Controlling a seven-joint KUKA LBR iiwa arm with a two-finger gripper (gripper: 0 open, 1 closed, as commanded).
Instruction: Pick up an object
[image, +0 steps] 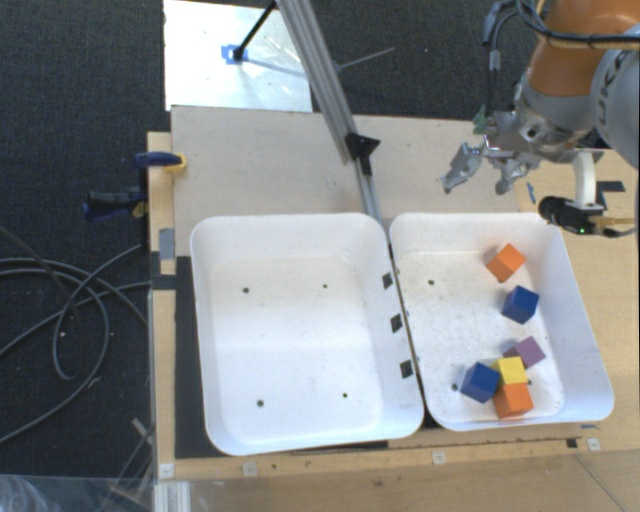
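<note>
The right bin (575, 300) holds several small cubes: an orange cube (506, 262), a blue cube (520, 304), a purple cube (527, 351), a yellow cube (512, 370), a second blue cube (481, 382) and a second orange cube (514, 399). My gripper (488, 176) hangs high above the bench behind the right bin's far edge. Its fingers (460, 170) are spread apart with nothing between them. It is well clear of all the cubes.
The left bin (215, 330) lies beside the right one. A slanted metal pole (330, 90) crosses the bench behind the bins. A blue and yellow clamp (160, 160) sits at the bench's left edge, and cables (60, 300) lie on the floor to the left.
</note>
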